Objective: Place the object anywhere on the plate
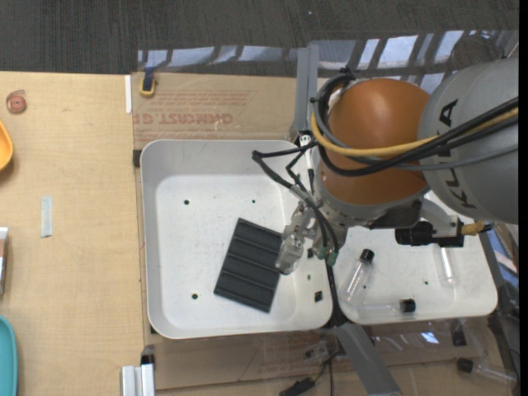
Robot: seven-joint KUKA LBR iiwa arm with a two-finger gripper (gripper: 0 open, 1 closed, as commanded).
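A black ribbed rectangular plate (247,266) lies tilted on the floor of the left white bin (173,221), right of its middle. My gripper (289,251) hangs over the plate's right edge, near its upper right corner, under the orange wrist band. I cannot make out anything held at its tip. A clear tube with a black cap (358,272) lies in the right bin (462,304) close to the divider.
A second clear tube (446,264) and a small black piece (407,305) lie in the right bin. A tiny black bit (318,296) sits at the left bin's right wall. Brown cardboard (214,110) lies behind the bins. The arm covers the right bin's back.
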